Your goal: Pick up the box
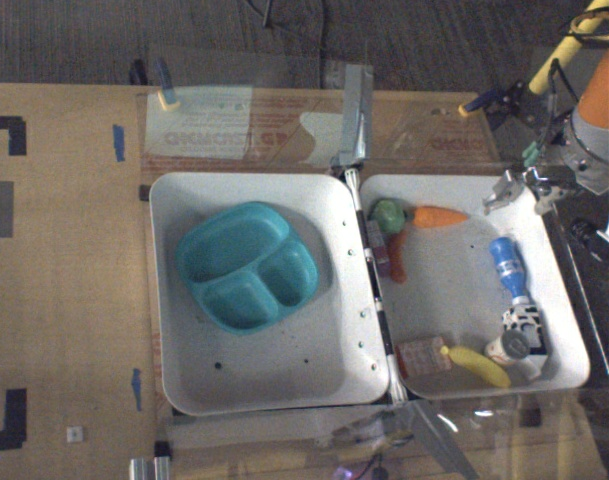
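**Two-bin worktop, arm at upper right: contents as seen**

- Worktop (64, 298): tan surface with black corner marks and short blue tape strips at the left; carries two shallow white bins side by side.
- Left bin (184, 368): holds one teal divided plate (246, 265) with three compartments, lying toward the bin's upper left half.
- Right bin (569, 353): holds all the smaller items listed below.
- Box (422, 355): small, brownish, lying flat near the bin's lower left corner, close to the wall shared with the left bin. A yellow banana (475, 365) lies just beside it on its right, at or near touching; nothing grips the box.
- Orange carrot (439, 217): lies along the upper wall, next to a green round item (388, 214) in the upper left corner.
- Red slender item (396, 255): lies below the green one, near the left wall.
- Blue bottle (507, 265): lies on its side toward the right half of the bin.
- Black-and-white item (522, 330): sits below the bottle, near the banana's right end.
- Gripper (519, 190): at the bin's upper right corner, over the rim, well apart from the box. Whether the jaws are apart or together cannot be told. The grey arm (592, 133) with its orange band enters from the right.
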`<state>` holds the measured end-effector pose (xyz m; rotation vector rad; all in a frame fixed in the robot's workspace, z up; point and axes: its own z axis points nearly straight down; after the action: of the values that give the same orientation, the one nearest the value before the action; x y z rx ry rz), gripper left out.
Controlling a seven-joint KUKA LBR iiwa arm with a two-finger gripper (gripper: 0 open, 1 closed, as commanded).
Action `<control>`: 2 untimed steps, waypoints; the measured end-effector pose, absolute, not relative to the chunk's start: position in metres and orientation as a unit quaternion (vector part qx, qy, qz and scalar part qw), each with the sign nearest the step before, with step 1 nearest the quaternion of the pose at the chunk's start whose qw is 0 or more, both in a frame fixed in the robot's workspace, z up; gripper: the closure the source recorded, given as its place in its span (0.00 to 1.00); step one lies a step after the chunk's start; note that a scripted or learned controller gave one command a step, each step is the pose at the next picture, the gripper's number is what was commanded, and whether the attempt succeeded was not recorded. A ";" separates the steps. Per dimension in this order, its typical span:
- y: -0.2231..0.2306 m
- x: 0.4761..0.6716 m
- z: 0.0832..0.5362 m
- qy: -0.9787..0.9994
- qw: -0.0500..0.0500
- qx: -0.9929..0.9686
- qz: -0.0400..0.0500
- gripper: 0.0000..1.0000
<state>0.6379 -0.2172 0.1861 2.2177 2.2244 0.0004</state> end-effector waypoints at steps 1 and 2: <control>-0.217 0.639 0.198 0.709 0.003 0.705 0.001 1.00; -0.194 0.620 0.110 0.580 -0.001 0.815 -0.001 1.00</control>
<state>0.6204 -0.1937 0.1104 2.5614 1.8241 -0.0026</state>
